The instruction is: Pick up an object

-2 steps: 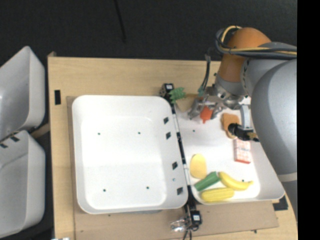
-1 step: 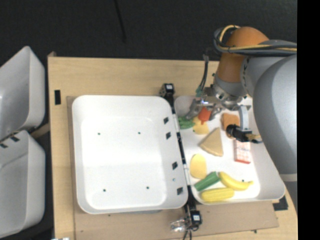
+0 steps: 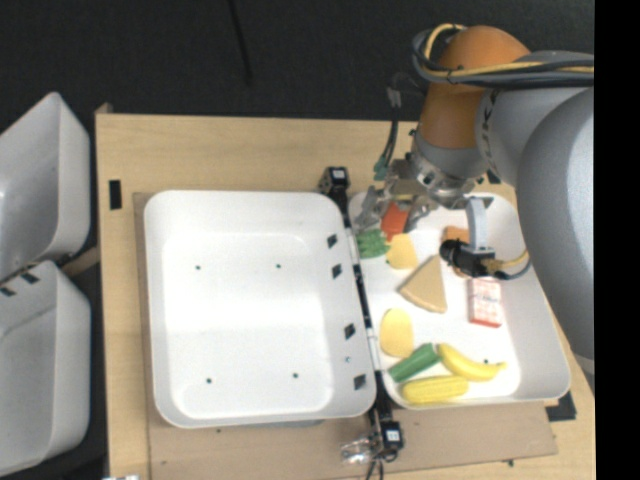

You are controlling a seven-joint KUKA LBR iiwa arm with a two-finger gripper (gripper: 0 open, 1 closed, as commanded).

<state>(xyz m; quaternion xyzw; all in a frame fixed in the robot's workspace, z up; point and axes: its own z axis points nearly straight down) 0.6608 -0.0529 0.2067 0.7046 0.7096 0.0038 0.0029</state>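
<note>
White plastic, two shallow bins side by side on a wooden bench [image 3: 250, 133]. Left bin [image 3: 250, 308] bare. Right bin [image 3: 535, 353] holds the clutter: red piece [image 3: 395, 219], green piece [image 3: 372, 245], round yellow piece [image 3: 402, 253], tan wedge [image 3: 427, 288], second yellow piece [image 3: 396, 332], green vegetable [image 3: 413, 362], corn cob [image 3: 433, 390], banana [image 3: 470, 362], small red-and-white box [image 3: 485, 301].

Gripper [image 3: 397, 206] low at right bin's far left corner, directly over red piece. Whether its grasp is spread or closed: cannot tell at this slant; contact with red piece unclear too.

Judgement: approach or grasp stage, target probably red piece. Nothing visibly lifted. Next move calls for a firm close on the piece, then straight rise, keeping clear of bin wall and green neighbour.
</note>
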